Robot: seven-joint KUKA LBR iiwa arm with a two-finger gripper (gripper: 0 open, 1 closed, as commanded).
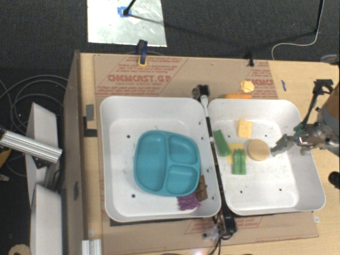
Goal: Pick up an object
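The right bin [305, 193] holds a tan round disc [258, 150], a pale yellow square [245, 128], a green block [221, 142] lying at a slant, and a second green block [239, 161] with a bit of yellow beside it. My gripper [280, 146] reaches in from the right edge, low over the right bin, with its tip just right of the tan disc. I see nothing held in it.
In the left bin [117, 142] lies a teal divided plate [167, 162], with a purple piece [187, 201] and a brown piece [202, 189] at its lower right. An orange stick [238, 95] and a yellow piece [247, 86] lie on the cardboard behind the right bin.
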